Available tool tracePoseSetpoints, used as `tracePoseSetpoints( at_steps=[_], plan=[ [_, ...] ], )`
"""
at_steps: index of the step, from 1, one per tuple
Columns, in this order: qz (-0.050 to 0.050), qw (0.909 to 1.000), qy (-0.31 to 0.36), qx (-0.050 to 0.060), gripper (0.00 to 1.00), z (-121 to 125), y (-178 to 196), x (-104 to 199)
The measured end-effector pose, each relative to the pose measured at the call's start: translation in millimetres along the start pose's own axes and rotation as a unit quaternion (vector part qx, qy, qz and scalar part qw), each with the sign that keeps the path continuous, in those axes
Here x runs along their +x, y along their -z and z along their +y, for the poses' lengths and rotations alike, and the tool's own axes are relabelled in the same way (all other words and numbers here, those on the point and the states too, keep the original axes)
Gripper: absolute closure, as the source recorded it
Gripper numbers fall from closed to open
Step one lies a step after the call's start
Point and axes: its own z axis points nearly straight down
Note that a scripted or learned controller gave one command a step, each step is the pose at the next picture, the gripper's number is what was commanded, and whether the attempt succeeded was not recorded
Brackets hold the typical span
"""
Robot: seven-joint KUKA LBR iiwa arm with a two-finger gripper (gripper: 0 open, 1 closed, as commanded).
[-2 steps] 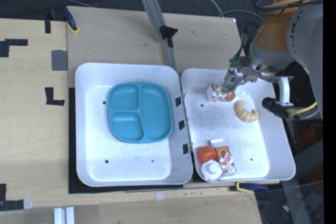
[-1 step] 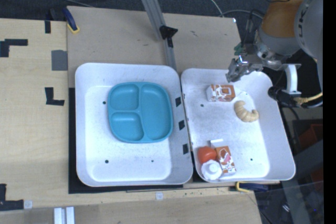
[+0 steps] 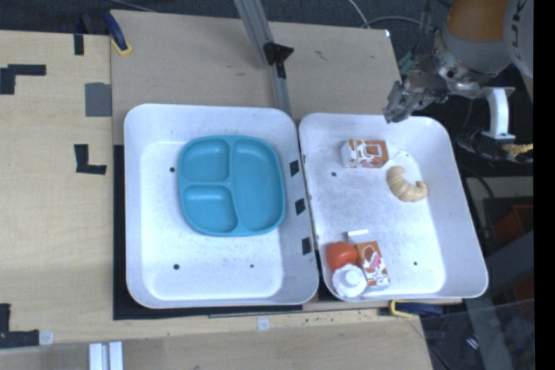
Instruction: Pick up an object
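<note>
over the far rim of the right bin [image 3: 460, 186], the gripper [image 3: 397, 110] hangs at the end of the grey arm [image 3: 486, 4], nothing visibly between its tips; whether it is open or closed i cannot tell. in that bin lie a small carton [image 3: 365, 153], a croissant [image 3: 406, 184], and near the front a red piece [image 3: 341, 256], a white bottle [image 3: 350, 282], perhaps, and another carton [image 3: 373, 264]. the left bin [image 3: 147, 212] holds a blue divided plate [image 3: 231, 185].
</note>
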Motion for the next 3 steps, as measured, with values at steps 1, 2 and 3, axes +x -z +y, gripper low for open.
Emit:
tracePoseSetpoints(
  at_steps=[1, 2, 3],
  plan=[
    [0.001, 1.0, 0.002, 0.003, 1.0, -20, 1, 54],
    [0.001, 1.0, 0.002, 0.004, 1.0, -41, -20, 103],
    [0.001, 1.0, 0.002, 0.003, 1.0, -56, -19, 154]
  ],
)
